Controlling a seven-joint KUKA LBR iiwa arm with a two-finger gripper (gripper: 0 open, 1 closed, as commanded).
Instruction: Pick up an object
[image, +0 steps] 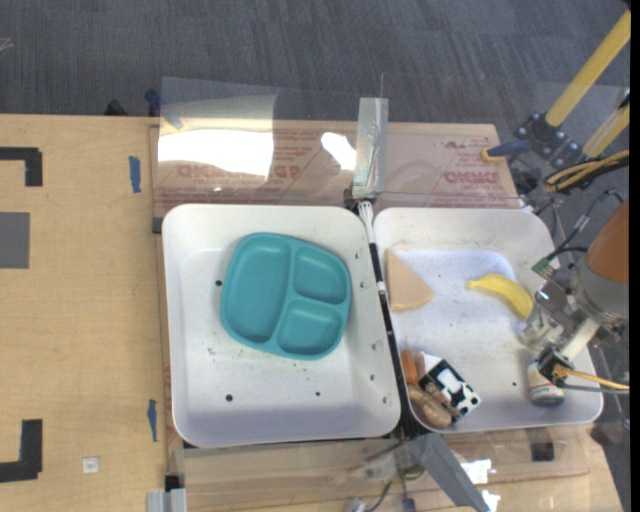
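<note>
A yellow banana (503, 293) lies in the right bin (470, 330), toward its far right. A tan wedge-shaped piece (406, 284) rests at that bin's left wall. In the near left corner sit a black-and-white block (447, 385) and a brownish oblong item (428, 402), touching each other. My gripper (543, 336) hangs over the right bin's right side, just right of and nearer than the banana. No item shows in its grasp.
The left bin (200, 380) bears a teal divided plate (285, 295) near its middle. A divider rail (380, 300) runs between the two bins. Clear plastic sheets stand behind them. Cables and yellow struts crowd the far right.
</note>
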